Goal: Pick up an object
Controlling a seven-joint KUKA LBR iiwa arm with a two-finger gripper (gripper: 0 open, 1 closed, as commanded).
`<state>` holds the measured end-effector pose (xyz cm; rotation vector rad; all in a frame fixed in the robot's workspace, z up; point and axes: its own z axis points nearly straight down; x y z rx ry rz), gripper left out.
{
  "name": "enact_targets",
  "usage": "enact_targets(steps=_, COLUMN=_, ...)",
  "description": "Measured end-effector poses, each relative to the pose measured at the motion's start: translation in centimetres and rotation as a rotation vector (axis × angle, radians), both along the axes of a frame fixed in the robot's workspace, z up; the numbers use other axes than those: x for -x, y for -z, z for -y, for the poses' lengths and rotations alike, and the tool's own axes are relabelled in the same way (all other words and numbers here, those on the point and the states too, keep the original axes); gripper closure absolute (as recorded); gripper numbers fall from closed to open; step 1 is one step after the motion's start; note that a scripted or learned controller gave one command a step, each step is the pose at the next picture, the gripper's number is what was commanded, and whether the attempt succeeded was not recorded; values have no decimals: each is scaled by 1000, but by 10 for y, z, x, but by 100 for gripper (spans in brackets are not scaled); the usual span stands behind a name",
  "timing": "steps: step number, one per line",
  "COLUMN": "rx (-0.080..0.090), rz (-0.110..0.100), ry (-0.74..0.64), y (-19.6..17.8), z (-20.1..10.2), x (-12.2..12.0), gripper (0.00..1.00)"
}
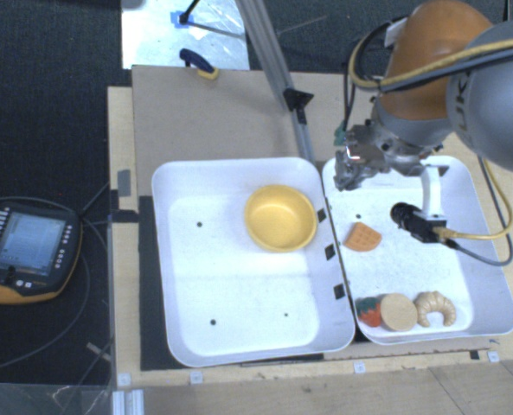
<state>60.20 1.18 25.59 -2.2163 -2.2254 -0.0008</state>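
Note:
My gripper (349,169) hangs over the far left corner of the right bin (490,232), below the orange band of the arm. Nothing can be seen held in it. An orange wedge-shaped piece (362,238) lies in that bin, a little nearer than the gripper. Along the bin's near edge sit a red and green item (370,311), a tan round disc (398,312) and a croissant-shaped piece (435,308). A yellow bowl (280,218) stands upright at the far middle of the left bin (195,318).
A black and white fitting (416,214) with a yellow cable hangs from the arm over the right bin's middle. A metal pole (273,59) slants across the far side of the bench. A teach pendant (22,249) lies on the floor at left.

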Motion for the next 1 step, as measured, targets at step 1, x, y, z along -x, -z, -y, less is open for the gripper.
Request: enact_targets(steps=1, rx=0, rz=0, ry=0, y=17, z=-54, x=3, gripper=100)
